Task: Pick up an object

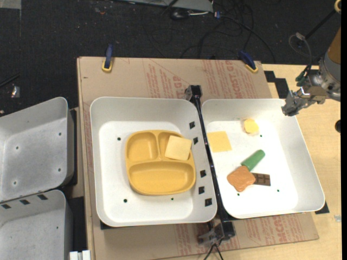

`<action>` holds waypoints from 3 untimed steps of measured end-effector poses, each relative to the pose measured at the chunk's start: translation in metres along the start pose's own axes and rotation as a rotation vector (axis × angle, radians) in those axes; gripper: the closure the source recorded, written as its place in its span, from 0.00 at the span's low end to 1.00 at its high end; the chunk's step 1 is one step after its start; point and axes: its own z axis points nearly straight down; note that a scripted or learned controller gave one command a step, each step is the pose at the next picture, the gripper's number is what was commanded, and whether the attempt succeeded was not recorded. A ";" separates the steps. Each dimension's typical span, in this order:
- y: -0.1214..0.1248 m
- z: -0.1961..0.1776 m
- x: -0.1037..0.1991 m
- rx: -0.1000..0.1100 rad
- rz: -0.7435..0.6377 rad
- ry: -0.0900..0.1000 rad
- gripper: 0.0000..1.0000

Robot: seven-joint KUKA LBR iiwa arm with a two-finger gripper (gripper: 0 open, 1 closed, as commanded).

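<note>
Claw (291,108) sits over the right bin's (303,145) top right rim, carrying nothing we can see; we can't tell its state. Nearest we see a yellow round piece (250,126), then a yellow square (219,142), green block (253,159), orange piece (241,179) and brown bar (262,180). Left bin (108,145): yellow tray (160,172) with a pale square (178,148) lying on it.

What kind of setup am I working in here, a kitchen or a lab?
Most likely a robotics lab bench: two shallow white plastic bins clamped onto a cardboard sheet, toy food such as a yellow divided plastic tray, and loose cables on dark floor.
</note>
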 end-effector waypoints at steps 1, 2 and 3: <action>-0.005 0.011 0.060 0.007 -0.004 0.004 1.00; -0.007 0.014 0.109 0.007 -0.004 0.003 1.00; -0.024 0.009 0.158 0.008 -0.004 0.004 1.00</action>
